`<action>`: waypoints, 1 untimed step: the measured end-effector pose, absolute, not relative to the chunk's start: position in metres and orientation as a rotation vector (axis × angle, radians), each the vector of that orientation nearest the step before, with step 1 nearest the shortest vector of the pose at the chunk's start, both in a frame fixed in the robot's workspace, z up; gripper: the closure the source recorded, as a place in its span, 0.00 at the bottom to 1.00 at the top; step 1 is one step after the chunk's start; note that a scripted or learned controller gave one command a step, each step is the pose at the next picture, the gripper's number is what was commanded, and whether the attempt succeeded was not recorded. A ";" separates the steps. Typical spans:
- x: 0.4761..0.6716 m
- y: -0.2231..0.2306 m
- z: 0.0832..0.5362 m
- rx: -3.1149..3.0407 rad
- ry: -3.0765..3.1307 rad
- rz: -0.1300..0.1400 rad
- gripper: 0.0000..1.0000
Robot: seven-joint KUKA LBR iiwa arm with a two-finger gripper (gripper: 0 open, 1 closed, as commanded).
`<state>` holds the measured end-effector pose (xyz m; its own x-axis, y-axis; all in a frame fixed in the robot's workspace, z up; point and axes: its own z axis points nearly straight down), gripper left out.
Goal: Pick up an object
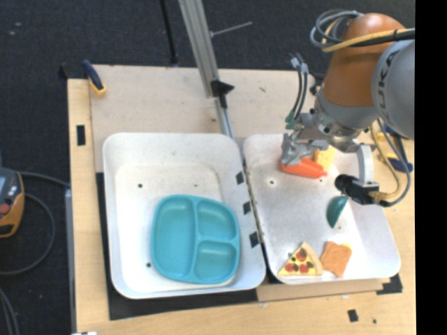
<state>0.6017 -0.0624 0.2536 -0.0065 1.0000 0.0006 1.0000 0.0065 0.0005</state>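
In the right bin (363,253), near its far edge, the gripper (302,151) stands low over an orange carrot-like object (304,167), with a yellow piece (325,158) just beside it. The metal parts of the gripper hide its fingertips, so it cannot be told whether it is released or clenched, and nothing shows that the orange object is grasped. It seems to lie on the bin floor, touching or almost touching the gripper.

To do this step well, the arm should probably come down straight over the middle of the orange object and close across its narrow side, so that the yellow piece is not caught together with it. The bin wall is near, so a slow vertical lift is safer.

The other objects lie apart: a dark green piece (336,210), a pizza slice (302,262) and an orange square (336,257). The left bin (122,152) holds a blue divided plate (195,238).
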 end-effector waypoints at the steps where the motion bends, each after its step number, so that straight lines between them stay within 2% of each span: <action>1: 0.597 -0.012 0.241 -2.214 -2.229 -0.001 1.00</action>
